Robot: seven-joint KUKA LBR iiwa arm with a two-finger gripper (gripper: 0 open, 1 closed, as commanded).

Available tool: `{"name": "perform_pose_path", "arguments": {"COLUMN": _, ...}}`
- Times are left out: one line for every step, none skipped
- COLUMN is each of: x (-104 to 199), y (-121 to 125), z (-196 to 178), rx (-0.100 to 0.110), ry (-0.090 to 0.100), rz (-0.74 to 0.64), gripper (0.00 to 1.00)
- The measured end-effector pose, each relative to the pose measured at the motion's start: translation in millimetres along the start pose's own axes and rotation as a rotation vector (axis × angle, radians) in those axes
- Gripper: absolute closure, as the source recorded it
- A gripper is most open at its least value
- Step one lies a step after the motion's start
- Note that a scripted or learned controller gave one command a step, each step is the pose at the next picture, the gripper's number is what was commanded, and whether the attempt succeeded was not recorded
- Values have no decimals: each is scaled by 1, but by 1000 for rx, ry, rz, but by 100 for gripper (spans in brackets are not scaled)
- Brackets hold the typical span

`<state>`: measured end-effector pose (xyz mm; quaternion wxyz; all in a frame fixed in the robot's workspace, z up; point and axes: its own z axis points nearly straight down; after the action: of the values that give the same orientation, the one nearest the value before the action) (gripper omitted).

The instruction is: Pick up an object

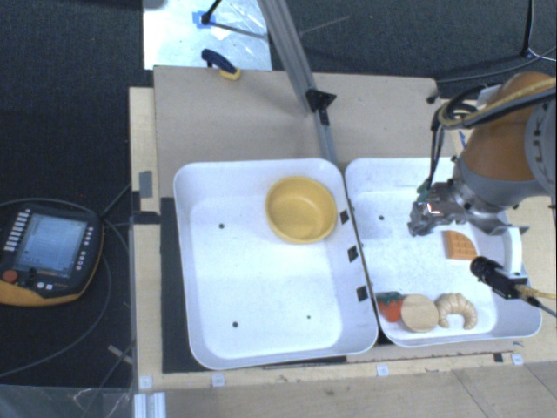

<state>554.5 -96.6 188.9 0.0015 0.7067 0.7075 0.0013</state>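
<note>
My gripper hangs over the right bin, near its middle, just left of an orange waffle-like cracker. Its fingers are dark and small, and I cannot make out their spacing. Along the bin's front edge lie a red and green vegetable piece, a round tan biscuit and a croissant. A yellow bowl sits at the back right of the left bin.
A black clip on the arm juts over the right bin's near right side. A slanted metal pole crosses the bench behind the bins. A teach pendant lies on the floor at left.
</note>
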Motion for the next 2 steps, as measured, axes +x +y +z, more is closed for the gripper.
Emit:
{"name": "perform_pose_path", "arguments": {"x": 0, "y": 1, "z": -51, "rx": 0, "ry": 0, "rz": 1, "gripper": 100}}
{"name": "perform_pose_path", "arguments": {"x": 52, "y": 13, "z": -39, "rx": 4, "ry": 1, "rz": -3, "gripper": 100}}
